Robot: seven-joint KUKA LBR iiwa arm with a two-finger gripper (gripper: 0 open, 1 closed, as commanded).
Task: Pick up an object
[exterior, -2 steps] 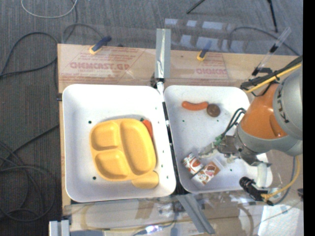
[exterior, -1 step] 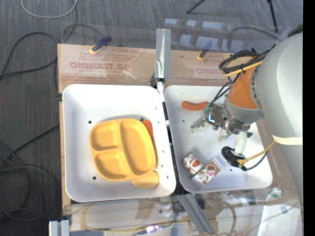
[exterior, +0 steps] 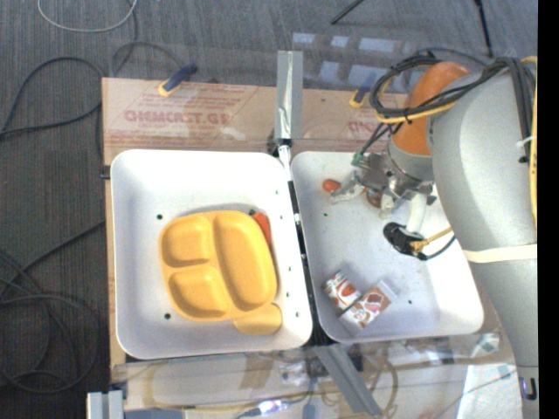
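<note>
Camera view, live: low over the back of the right bin (exterior: 424,288), gripper (exterior: 374,188), grip state impossible to tell from up here. Just beside it, near that bin's back-left corner, small orange object (exterior: 330,184). Looks light, rounded, probably smooth, so likely to roll or squirt free. Best pinched squarely across its middle. Toward that bin's front, two small packets (exterior: 341,291): probably light, crinkly, flat, trickier to nip.

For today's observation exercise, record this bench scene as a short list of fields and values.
left bin: yellow divided tray, an orange item at its far right edge
right bin: two small packets near the front, small orange object at the back
gripper: low over the back of the right bin, beside the small orange object
</note>
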